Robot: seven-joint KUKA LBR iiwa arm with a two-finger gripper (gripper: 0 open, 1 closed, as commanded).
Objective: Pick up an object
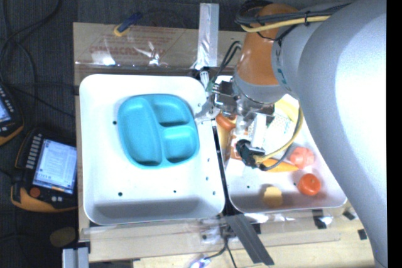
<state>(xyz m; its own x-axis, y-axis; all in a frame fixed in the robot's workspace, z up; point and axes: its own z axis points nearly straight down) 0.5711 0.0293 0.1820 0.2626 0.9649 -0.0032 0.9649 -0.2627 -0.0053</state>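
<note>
Grey arm (pixel 342 72) reaches in from the right — wrist bent downward.

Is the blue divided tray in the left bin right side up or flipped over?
Right side up. The blue tray lies flat in the left bin with its three compartments facing the camera, rims raised around each hollow.

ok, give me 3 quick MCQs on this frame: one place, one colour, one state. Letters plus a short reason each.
1. The arm's wrist hangs over:
A the left bin
B the right bin
C the floor

2. The divided tray is:
A blue
B red
C green

3. The tray:
A stands on edge
B lies flat, open side up
C hangs from the arm

Key:
1 B, it is above the right bin and its small objects.
2 A, it is blue against the white left bin.
3 B, its compartments face the camera.
</note>
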